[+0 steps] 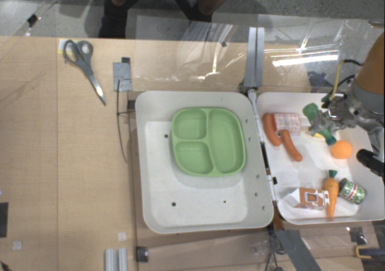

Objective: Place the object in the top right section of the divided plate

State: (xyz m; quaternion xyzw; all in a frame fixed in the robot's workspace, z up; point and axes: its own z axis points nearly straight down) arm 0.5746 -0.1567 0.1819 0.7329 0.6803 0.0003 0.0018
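A carrot and a green can lay nearest in the right bin. The light green divided plate, three-sectioned, sat in the left bin. Farther back, the gripper hovered near a green toy; its opening could not be judged.

Grey arm, orange band, metallic tool.

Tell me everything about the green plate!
The green plate is pale green, looks like smooth plastic, with rounded corners and raised ridges that split it into three sections: two smaller ones on the camera view's left side, one long one on the right. It lies flat, face up, in the upper middle of the left white bin, resting on the bin's floor. No food is in it and nothing else touches it.
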